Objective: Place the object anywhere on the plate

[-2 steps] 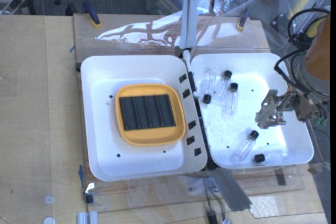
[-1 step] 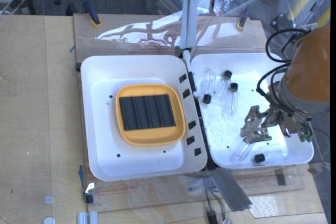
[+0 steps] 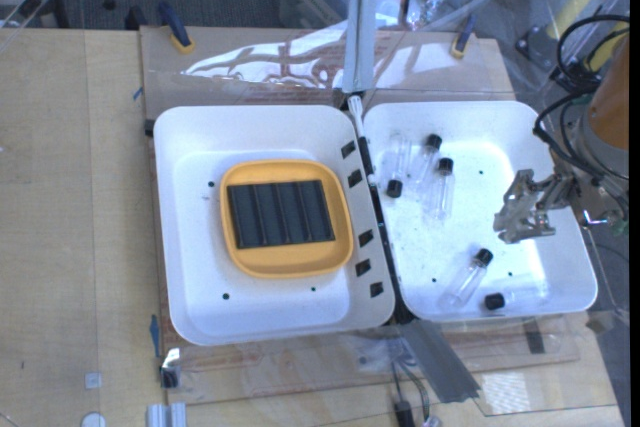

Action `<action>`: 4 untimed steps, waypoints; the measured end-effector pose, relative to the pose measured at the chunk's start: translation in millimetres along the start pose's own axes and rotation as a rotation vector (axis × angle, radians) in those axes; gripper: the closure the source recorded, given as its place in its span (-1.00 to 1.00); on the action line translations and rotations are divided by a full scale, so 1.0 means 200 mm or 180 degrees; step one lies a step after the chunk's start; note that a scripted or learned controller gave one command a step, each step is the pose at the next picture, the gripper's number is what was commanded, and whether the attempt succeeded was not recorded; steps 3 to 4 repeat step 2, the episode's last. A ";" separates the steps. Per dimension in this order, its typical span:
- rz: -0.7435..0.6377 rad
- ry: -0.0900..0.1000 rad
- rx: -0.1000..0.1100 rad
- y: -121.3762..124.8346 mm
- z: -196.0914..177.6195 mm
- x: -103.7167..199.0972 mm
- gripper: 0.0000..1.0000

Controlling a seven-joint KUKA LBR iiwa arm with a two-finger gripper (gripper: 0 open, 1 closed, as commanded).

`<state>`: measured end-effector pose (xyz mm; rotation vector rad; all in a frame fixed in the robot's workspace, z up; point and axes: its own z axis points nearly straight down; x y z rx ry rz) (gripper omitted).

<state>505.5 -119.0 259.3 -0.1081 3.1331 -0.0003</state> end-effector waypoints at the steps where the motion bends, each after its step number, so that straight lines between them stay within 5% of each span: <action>1: -0.0541 0.0014 -0.0007 0.10 0.22 0.10 1.00; 4: -0.0594 0.0000 -0.0003 0.19 0.17 0.07 1.00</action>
